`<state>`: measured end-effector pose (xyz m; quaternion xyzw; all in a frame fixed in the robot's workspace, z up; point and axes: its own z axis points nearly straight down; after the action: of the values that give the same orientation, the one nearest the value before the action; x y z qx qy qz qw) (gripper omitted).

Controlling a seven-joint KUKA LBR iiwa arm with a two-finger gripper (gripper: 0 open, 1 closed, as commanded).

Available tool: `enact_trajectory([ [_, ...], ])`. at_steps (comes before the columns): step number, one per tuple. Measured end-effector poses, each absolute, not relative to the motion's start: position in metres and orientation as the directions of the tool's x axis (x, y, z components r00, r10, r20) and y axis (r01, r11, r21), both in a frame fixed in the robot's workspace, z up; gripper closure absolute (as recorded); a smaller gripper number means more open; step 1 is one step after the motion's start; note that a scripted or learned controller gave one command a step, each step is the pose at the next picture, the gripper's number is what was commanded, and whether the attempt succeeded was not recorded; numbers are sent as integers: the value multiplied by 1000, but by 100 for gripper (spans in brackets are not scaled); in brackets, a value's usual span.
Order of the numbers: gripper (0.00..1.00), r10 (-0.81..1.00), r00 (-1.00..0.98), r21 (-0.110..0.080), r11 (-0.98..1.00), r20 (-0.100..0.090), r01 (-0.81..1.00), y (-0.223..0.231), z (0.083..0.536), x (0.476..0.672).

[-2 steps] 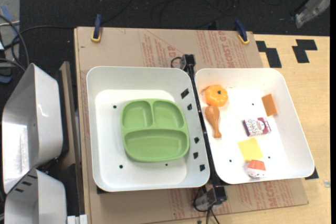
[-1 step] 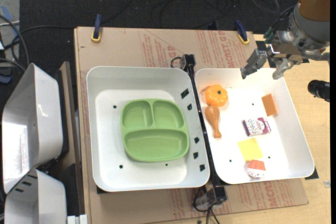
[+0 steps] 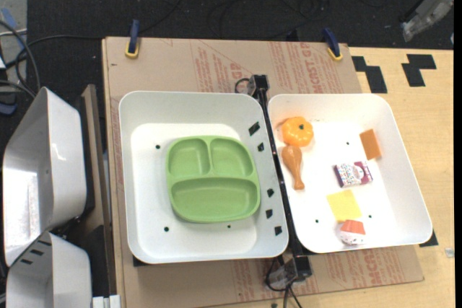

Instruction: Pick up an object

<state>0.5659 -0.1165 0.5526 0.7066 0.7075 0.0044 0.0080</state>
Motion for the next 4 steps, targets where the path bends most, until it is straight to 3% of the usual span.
enact_trajectory([
  [1, 0, 1000, -2, -15, 2, 2, 1000, -93, 407, 555],
  [2, 0, 1000, -6, 18, 6, -4, 1000, -88, 551, 601],
  [3, 0, 1000, -6, -18, 6, 2, 1000, -42, 384, 583],
  [4, 0, 1000, -4, 20, 4, -4, 1000, -59, 553, 593],
])
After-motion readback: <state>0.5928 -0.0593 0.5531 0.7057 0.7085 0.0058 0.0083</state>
